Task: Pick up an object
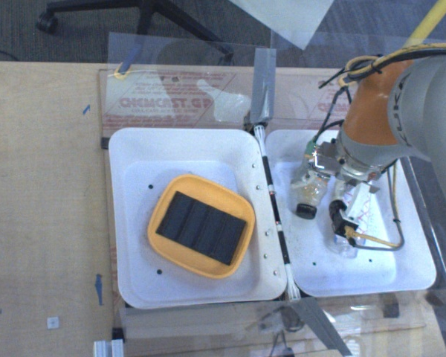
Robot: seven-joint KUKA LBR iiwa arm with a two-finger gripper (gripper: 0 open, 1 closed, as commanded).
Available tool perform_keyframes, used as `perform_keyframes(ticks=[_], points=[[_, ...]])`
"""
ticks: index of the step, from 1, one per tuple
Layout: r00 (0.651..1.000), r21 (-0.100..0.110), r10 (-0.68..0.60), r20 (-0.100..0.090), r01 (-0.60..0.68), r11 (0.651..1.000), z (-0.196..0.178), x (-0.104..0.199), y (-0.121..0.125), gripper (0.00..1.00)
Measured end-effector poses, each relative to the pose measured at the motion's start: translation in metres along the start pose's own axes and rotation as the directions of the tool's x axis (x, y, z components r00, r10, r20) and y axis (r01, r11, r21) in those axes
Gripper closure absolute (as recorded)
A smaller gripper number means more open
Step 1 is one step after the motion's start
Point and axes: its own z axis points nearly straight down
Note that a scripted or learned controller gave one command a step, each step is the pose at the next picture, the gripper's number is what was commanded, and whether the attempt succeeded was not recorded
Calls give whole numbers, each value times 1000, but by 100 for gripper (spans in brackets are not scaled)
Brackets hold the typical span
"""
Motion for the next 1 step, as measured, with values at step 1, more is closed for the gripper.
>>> perform_keyframes(ticks=[1], points=[[989, -6, -148, -3, 148, 989, 35, -11, 26, 0]])
